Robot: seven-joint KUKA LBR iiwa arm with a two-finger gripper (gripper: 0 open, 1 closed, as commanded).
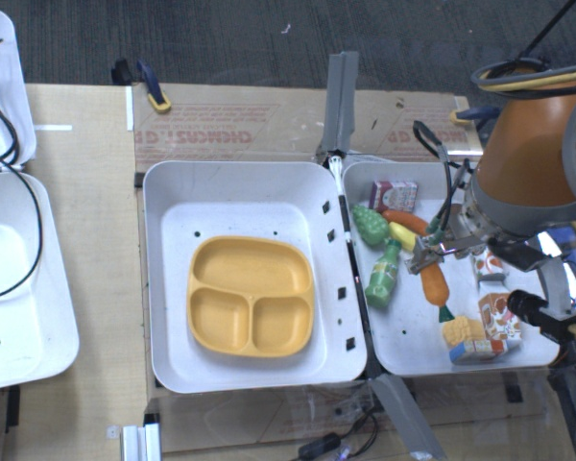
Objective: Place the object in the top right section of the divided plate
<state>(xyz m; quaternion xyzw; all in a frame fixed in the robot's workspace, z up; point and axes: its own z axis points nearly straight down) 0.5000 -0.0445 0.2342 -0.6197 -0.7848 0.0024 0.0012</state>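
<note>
A yellow divided plate (252,250) lies in the left bin (173,200), with one wide section at the back and two smaller ones at the front; nothing lies in them. My gripper (429,252) hangs low in the right bin (403,349), among the toy foods. It is just above the top end of an orange carrot (435,284) and right of a green bottle (382,275). Whether it touches or holds either one is hidden by the wrist.
The right bin also holds a green vegetable (369,226), a yellow and red piece (404,225), a maroon box (394,196), a yellow block (458,331), an orange-white carton (500,319) and a small white pack (488,266). A raised divider (349,257) separates the bins.
</note>
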